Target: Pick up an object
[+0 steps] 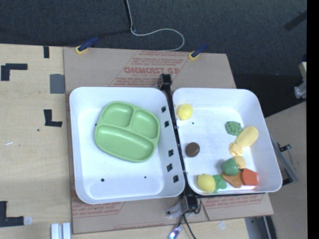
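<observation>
The right white bin [249, 99] holds several toy foods. A small yellow ball [184, 111] lies near its top left, and a brown round piece [192, 149] sits in its middle left. A green knobbly piece [232, 128] and a long yellow piece [245, 138] lie at the right. Along the front are a yellow lemon [206, 182], a green pepper [230, 167], an orange carrot-like piece [232, 180] and a red-orange block [249, 177]. The left white bin [82, 133] holds a green divided plate [127, 131].
Both bins rest on a cardboard sheet [149, 68] on a wooden bench. Black clips [172, 148] run along the wall between the bins. A white cable [149, 33] lies on the dark floor behind.
</observation>
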`<state>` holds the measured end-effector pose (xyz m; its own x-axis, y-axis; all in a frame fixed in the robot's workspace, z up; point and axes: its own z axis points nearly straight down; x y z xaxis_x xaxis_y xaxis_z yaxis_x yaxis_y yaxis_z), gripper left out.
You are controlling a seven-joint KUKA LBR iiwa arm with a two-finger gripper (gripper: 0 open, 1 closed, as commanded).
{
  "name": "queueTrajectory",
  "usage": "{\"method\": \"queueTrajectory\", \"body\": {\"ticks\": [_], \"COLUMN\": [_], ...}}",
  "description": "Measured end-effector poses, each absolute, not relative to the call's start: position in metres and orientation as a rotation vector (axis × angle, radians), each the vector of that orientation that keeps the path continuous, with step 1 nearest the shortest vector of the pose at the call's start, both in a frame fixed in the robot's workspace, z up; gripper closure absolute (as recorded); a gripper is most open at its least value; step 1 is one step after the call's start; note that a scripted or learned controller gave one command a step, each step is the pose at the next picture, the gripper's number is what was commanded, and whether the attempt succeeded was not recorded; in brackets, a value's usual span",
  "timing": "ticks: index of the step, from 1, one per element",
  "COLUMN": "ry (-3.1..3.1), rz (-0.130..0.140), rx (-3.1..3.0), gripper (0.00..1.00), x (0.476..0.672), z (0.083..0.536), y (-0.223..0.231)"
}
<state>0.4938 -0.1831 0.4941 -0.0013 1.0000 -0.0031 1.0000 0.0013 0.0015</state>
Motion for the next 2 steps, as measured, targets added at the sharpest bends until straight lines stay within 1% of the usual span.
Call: {"method": "queueTrajectory", "body": {"ticks": [1,2], "ry": [2.236,2.220], "rz": [-0.009,0.012], "rx": [2.222,2.209], "gripper": [1.00,1.00], "x": [0.483,0.484], "z": [0.394,0.506], "y": [-0.115,-0.091]}}
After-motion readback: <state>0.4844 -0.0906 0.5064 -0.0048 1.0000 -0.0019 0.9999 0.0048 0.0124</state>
